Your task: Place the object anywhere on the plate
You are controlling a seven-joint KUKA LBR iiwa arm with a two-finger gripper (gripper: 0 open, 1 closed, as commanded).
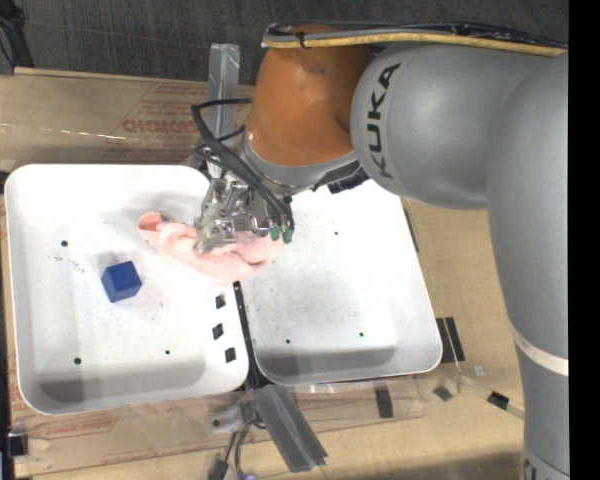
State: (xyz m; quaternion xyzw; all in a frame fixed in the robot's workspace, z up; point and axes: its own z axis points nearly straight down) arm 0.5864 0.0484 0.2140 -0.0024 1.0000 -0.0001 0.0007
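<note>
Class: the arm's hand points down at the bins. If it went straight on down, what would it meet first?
Most likely the pink cloth, which lies bunched right under the hand across the divide between the two bins; depth is hard to judge.

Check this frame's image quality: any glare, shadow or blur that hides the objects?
Camera view: even light and fairly sharp; the white bins are bright, nearly washed out; soft shadow under the arm; the blue cube reads clearly, while the gripper overlaps the pink object.

Count: two white bins [40,298] side by side; one blue cube [122,280]; one pink crumpled cloth-like item [185,238]; one grey-and-orange arm [450,128].
</note>
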